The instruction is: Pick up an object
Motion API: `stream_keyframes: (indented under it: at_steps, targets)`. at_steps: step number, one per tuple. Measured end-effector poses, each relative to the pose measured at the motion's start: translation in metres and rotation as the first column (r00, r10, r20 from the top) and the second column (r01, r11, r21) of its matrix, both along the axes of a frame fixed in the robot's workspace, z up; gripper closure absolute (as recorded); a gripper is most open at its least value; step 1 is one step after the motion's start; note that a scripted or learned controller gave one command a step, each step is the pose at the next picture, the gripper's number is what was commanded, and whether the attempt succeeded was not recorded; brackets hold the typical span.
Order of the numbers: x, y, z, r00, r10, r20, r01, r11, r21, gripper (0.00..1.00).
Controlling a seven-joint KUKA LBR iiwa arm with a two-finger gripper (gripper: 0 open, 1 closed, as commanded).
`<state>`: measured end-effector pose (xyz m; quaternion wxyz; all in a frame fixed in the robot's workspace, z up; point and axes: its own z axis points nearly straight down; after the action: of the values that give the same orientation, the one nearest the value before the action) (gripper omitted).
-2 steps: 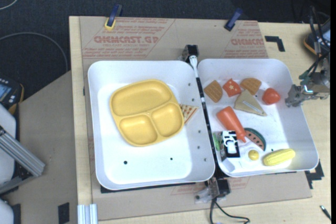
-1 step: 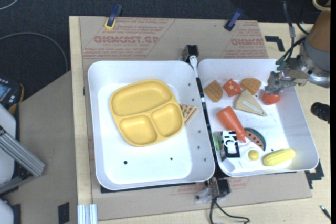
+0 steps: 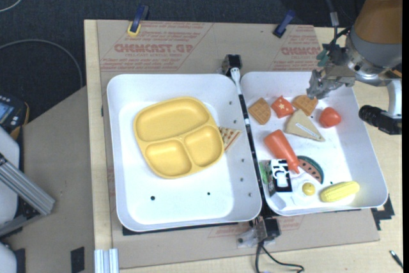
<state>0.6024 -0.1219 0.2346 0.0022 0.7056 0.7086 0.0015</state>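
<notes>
My gripper (image 3: 317, 90) hovers above a brown waffle piece (image 3: 305, 104); finger state unclear, so I'd centre, then descend squarely.

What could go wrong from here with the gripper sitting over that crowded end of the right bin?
1. The gripper hangs by a brown waffle piece packed against a cheese wedge, red piece and tomato; it may nudge neighbours or grab two.
2. It is near the right bin's far wall, so it could clip the rim.
</notes>
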Motion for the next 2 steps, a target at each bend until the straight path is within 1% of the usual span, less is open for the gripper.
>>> stream_keyframes:
  at_steps: [1, 2]
  targets:
    - [0.024, 0.034, -0.006, 1.0, -0.002, -0.001, 0.002, 1.0, -0.001, 1.0]
    - [0.063, 0.074, -0.002, 1.0, -0.001, 0.0, 0.001, 1.0, 0.0, 1.0]
